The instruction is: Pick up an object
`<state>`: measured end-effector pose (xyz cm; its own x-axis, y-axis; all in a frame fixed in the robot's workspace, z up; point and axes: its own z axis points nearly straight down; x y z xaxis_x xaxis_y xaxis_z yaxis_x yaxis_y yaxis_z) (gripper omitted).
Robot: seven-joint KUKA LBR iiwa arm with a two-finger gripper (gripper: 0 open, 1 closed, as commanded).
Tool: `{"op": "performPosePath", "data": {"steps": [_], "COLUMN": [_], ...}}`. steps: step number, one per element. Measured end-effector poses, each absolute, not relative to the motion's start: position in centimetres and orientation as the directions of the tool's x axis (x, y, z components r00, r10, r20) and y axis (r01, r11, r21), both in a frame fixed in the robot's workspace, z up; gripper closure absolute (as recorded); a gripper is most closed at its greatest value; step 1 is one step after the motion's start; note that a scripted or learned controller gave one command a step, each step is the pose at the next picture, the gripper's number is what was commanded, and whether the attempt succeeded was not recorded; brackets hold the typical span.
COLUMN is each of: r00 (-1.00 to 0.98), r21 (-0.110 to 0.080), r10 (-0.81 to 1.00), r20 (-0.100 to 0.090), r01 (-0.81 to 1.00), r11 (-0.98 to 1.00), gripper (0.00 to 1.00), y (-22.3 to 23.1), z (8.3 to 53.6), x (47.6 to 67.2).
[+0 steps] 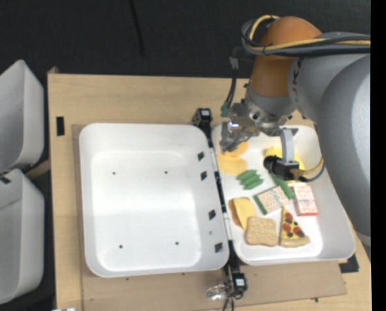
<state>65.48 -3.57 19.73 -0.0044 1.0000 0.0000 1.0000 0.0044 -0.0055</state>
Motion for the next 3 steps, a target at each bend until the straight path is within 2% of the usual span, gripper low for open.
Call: {"op": "performPosePath", "data": {"steps": [1, 2, 3], "r00": [-0.004, -0.001, -0.004], "r21": [-0.002, 0.001, -0.005], "r10": [1.0, 1.0, 1.0], "r20": [0.0, 0.0, 0.0], "r01": [1.0, 1.0, 1.0], "r11": [0.004, 0.001, 0.004], "gripper": [1.0, 1.0, 1.0], "y": [-2.0, -2.8, 1.5], "z": [19.9, 20.0, 19.9], "x": [64.3, 65.0, 57.7]}}
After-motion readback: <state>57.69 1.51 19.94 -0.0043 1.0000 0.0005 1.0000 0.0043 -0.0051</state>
